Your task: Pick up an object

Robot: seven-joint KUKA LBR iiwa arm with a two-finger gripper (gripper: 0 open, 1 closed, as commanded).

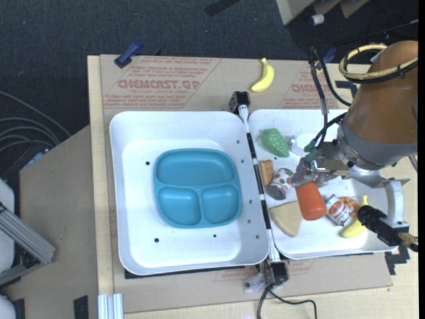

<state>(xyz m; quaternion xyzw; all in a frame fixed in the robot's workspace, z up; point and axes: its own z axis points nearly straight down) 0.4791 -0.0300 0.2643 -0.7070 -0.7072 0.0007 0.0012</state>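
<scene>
Right bin [312, 250] crowded; left bin [126, 178] roomier around tray [197, 187].

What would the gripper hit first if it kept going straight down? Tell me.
Most likely the orange cylinder in the right bin: the gripper hangs just above its top end. Depth is hard to judge from this slant; the small can beside it is also close.

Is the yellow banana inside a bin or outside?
Outside. The banana lies on the brown board behind the right bin, beyond its rim.

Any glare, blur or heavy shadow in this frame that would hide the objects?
Camera view: even lighting, soft shadows; the blue tray is sharp; mild sheen on the left bin rim; the small items under the gripper look slightly soft, and the arm covers part of the right bin.
</scene>
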